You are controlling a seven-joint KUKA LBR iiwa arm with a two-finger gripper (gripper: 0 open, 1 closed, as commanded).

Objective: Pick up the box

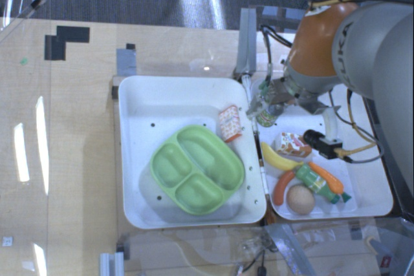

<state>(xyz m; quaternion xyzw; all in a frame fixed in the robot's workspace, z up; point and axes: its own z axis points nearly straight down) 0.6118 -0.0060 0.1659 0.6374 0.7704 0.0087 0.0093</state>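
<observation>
The box (pixel 229 123) is a small white carton with red print. It lies in the left bin (pixel 132 139) near the bin's right wall, just past the upper right rim of a green divided plate (pixel 197 169). My gripper (pixel 264 112) hangs over the wall between the two bins, a short way right of the box and slightly behind it. The grey arm with its orange band (pixel 320 42) reaches in from the upper right. Nothing touches the box.
The right bin (pixel 372 203) holds a banana (pixel 278 159), a red-and-white packet (pixel 292 143), a sausage (pixel 282 187), an egg (pixel 301 199), a green bottle (pixel 315 181) and a carrot (pixel 326 178). Cables (pixel 352 152) trail over that bin.
</observation>
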